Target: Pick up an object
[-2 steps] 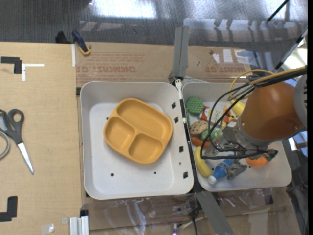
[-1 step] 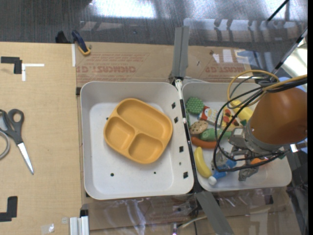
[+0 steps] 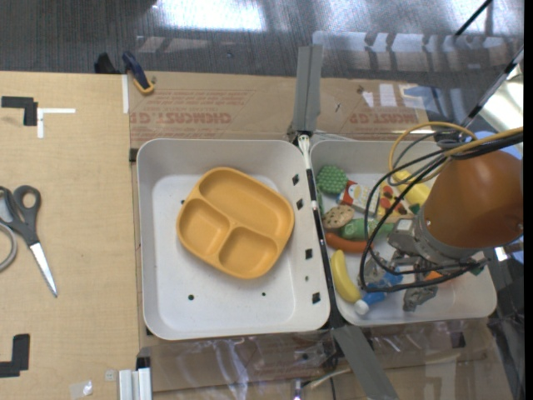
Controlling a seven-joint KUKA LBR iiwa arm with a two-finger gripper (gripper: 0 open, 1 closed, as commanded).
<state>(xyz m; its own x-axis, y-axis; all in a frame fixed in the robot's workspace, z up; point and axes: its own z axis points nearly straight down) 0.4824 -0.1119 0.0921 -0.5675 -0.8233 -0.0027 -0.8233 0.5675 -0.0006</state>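
Observation:
The right bin [image 3: 483, 305] holds a heap of toy food: a green knobbly piece [image 3: 331, 179], a brown cookie [image 3: 337, 217], an orange carrot-like piece [image 3: 344, 242], a yellow banana [image 3: 344, 275] and a blue and white piece [image 3: 374, 295] at the front. My arm, with its orange band [image 3: 475, 198], hangs low over this bin's middle and right. The gripper [image 3: 410, 288] sits under the wrist among black cables, just right of the blue and white piece, and the wrist and cables hide most of it. I see no object lifted.
The left bin [image 3: 158, 307] holds a yellow divided plate [image 3: 236, 222]. Scissors [image 3: 32, 236] lie on the bench at far left. A blue clamp [image 3: 137, 73] stands at the back. Yellow and black cables [image 3: 416, 152] loop above the right bin.

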